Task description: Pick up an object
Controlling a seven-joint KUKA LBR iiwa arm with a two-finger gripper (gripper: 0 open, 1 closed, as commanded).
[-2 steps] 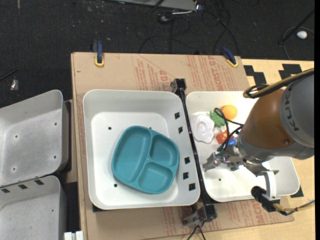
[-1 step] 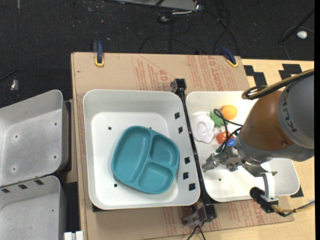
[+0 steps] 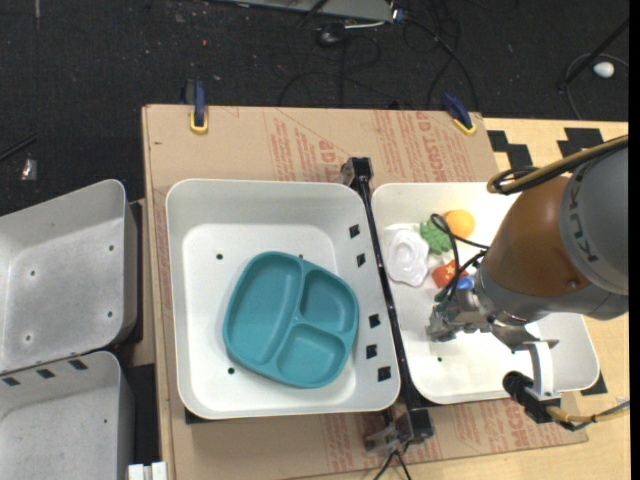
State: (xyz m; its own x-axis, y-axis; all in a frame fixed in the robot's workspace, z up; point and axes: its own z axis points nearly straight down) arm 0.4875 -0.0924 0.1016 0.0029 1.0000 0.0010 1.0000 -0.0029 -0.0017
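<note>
Arm posture: you have the arm (image 3: 545,253) reaching in from the right and bent low over the right bin, which fits a pick attempt from above on the cluster of small things there.
End effector: the end effector (image 3: 452,323) sits low inside the right bin, just below the cluster; you cannot tell from this slant whether it is spread or pressed together, and nothing is visibly pinched in it.
Right bin: the right bin (image 3: 570,363) holds 4 small things grouped toward its far left part, with bare floor nearer you.
White object: a crumpled white object (image 3: 405,253) lies nearest the divider.
Green object: a green object (image 3: 435,233) sits just beside the white one.
Orange ball: an orange ball (image 3: 459,222) touches or nearly touches the green one.
Red-and-blue piece: a small red-and-blue piece (image 3: 447,276) lies closest to the end effector, partly hidden by the arm; by position it is your likeliest target.
Left bin: the left bin (image 3: 200,218) holds 1 teal divided plate (image 3: 290,318), lying flat with its 3 compartments up.
Worktop: both bins rest side by side on the brown worktop (image 3: 300,133), with 2 clamps at its far edge.
Risk: tight grouping may make a clean single pick hard.
</note>
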